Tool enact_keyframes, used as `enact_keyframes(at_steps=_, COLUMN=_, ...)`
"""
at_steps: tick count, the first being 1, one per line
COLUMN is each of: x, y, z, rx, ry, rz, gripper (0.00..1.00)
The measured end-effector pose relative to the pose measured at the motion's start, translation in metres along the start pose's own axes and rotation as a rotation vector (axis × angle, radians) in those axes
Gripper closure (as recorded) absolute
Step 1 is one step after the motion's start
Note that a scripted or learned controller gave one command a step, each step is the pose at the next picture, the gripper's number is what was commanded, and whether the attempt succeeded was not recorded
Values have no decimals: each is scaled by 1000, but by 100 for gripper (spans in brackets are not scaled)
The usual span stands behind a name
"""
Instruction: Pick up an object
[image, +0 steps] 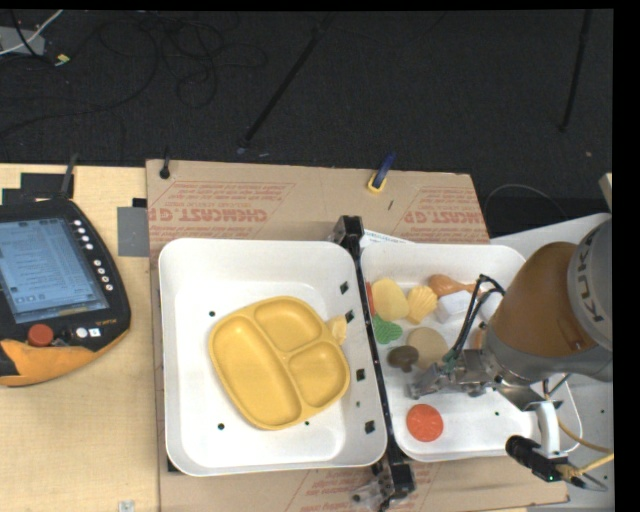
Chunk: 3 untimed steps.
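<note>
The right bin (470, 445) holds several small toy foods: a yellow piece (388, 298), a shell-shaped yellow piece (423, 301), an orange piece (447, 285), a green piece (386, 331), a tan round piece (428, 344), a small dark brown piece (402, 356) and a red-orange round piece (425, 422). My gripper (428, 381) hangs low over this bin, just below the brown and tan pieces and above the red-orange one. I see nothing between its fingers. The arm's orange band (535, 305) covers the bin's right part.
The left bin (190, 300) holds a yellow divided plate (278, 361). A small yellow piece (339, 326) lies at the plate's right edge. A teach pendant (55, 290) lies on the bench at the far left. A black clamp bar (362, 330) joins the bins.
</note>
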<state>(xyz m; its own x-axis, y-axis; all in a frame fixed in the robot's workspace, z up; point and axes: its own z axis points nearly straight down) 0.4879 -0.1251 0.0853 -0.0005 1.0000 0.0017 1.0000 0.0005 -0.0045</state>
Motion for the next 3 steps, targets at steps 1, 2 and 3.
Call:
enact_keyframes(at_steps=1, x=-3, y=0, z=-12, rx=-1, ry=0, rz=10, gripper=100)
enact_keyframes(at_steps=2, x=-13, y=-2, z=-71, rx=-7, ry=-2, rz=9, gripper=100)
enact_keyframes(at_steps=3, x=-10, y=-1, z=-114, rx=-7, ry=-2, rz=0, gripper=100)
